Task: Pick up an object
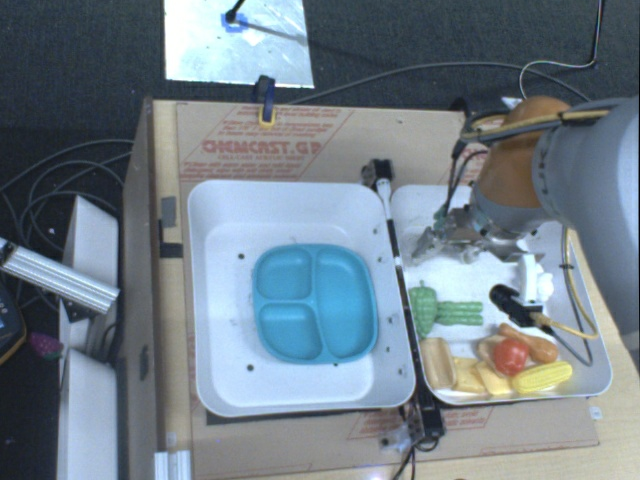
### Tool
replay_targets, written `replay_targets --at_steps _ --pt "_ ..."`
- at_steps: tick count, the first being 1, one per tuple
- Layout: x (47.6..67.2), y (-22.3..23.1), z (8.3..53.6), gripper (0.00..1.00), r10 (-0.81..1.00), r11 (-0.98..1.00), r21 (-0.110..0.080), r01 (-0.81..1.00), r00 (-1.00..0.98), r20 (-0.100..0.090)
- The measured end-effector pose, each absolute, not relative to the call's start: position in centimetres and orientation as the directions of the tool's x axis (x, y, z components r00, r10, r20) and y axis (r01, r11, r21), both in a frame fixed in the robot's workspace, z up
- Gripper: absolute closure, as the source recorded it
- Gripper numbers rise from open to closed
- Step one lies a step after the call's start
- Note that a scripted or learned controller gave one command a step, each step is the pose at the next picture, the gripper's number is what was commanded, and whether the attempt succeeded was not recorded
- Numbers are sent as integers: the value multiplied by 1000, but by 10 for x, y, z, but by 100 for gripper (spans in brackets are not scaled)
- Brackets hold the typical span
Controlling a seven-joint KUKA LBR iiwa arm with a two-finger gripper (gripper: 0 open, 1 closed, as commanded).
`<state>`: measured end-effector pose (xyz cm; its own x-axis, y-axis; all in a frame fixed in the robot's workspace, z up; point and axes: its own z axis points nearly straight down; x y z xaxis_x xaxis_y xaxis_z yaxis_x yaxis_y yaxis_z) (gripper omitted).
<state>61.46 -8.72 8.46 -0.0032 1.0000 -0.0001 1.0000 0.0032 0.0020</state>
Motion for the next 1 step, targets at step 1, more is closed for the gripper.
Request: replay_targets --at_steps 1 --pt "613 -86 84 0 1000 2 1 1000 -2 0"
